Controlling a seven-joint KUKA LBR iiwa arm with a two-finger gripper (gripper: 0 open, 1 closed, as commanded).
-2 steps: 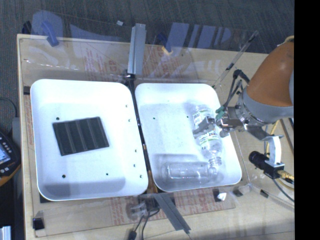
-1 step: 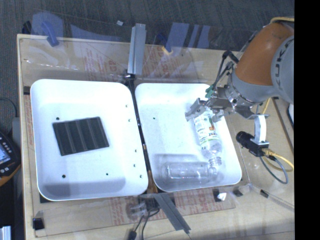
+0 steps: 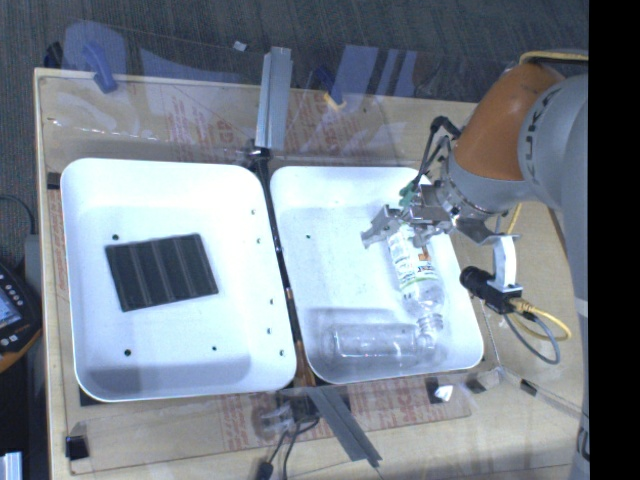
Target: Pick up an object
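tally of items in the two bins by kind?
Clear plastic bottles: 2, both in the right bin: a labelled bottle below the end effector and a bottle lying on its side at the front.
Dark ribbed pads: 1, the flat black pad in the left bin.
Total: 3

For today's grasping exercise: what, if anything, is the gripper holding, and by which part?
It cannot be told. The gripper sits over the base end of the labelled bottle in the right bin, but no hold is visible.
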